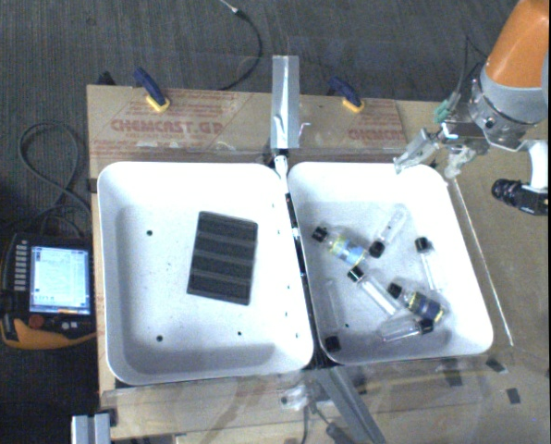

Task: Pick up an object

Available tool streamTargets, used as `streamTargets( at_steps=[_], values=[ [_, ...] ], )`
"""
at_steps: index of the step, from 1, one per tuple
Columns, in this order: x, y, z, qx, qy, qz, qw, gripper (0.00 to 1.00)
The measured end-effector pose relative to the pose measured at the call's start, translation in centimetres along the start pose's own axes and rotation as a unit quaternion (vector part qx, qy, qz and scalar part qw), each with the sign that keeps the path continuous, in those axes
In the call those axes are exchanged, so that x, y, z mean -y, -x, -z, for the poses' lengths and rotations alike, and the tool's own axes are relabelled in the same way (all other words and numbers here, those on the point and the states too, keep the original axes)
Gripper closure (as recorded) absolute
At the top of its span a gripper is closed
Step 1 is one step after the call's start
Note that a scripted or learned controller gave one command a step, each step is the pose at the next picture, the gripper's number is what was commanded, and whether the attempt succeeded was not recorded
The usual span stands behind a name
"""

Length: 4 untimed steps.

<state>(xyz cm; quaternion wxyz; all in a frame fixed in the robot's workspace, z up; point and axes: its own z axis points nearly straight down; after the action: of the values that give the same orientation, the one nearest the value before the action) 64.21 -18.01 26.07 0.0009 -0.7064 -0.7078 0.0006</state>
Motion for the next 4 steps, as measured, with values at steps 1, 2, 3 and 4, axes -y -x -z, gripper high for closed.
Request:
streamTargets(
  at_steps=[1, 2, 3, 4],
  values=[
    [-2.5, -3.4, -16.6, 0.002, 0.001, -0.018, 0.9998, 0.00],
    [5.6, -3.3, -17.0, 0.002, 0.005, -0.013, 0.9999, 0.00],
    [12.0, -1.3, -10.9, 0.000, 0.000, 0.013, 0.9999, 0.00],
    [9.8, -6.9, -17.0, 0.002, 0.006, 0.005, 1.0000, 0.00]
  ],
)
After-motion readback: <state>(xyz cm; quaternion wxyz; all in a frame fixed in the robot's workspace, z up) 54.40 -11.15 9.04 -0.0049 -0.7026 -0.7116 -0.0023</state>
